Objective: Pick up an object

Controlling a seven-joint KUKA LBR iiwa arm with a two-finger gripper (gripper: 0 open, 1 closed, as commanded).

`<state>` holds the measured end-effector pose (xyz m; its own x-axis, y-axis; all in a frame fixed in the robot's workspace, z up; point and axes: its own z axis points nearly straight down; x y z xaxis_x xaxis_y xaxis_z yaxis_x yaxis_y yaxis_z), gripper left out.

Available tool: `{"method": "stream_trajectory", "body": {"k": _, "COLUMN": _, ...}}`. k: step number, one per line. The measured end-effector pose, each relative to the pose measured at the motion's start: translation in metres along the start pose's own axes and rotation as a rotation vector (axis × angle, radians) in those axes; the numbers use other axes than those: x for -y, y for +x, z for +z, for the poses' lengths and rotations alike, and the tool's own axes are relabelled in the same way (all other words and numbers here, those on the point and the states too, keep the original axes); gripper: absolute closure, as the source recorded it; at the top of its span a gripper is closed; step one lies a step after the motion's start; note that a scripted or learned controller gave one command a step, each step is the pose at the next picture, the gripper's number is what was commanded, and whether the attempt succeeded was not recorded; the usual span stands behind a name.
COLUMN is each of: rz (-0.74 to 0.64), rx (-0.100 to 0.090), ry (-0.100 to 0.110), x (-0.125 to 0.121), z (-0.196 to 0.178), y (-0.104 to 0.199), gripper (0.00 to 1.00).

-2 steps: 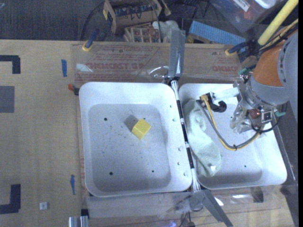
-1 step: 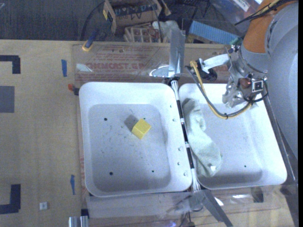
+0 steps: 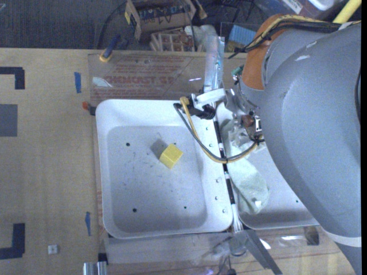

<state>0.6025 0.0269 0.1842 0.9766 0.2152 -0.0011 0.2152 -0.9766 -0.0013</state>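
A small yellow block (image 3: 171, 156) lies in the left bin (image 3: 106, 171), touching a grey block (image 3: 159, 148) at its upper left. A pale, crumpled cloth-like thing (image 3: 251, 186) lies at the left side of the right bin (image 3: 287, 213), close to the divide between the bins. My gripper (image 3: 237, 128) hangs over the top left corner of the right bin, just above that pale thing, and the wrist hardware and the bulky grey arm largely hide it. I see nothing clearly held in it.
Yellow and black cables (image 3: 200, 137) loop from the wrist over the left bin's right rim. The grey arm (image 3: 315, 125) covers most of the right bin. Boxes and clutter (image 3: 160, 16) stand behind the bench.
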Motion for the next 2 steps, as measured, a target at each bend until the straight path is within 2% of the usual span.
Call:
{"method": "stream_trajectory", "body": {"k": 1, "rz": -0.017, "rx": -0.003, "ry": -0.001, "x": 0.104, "z": -0.049, "y": 0.02, "gripper": 1.0}}
{"method": "stream_trajectory", "body": {"k": 2, "rz": 0.02, "rx": -0.003, "ry": -0.001, "x": 0.193, "z": -0.002, "y": 0.032, "gripper": 1.0}}
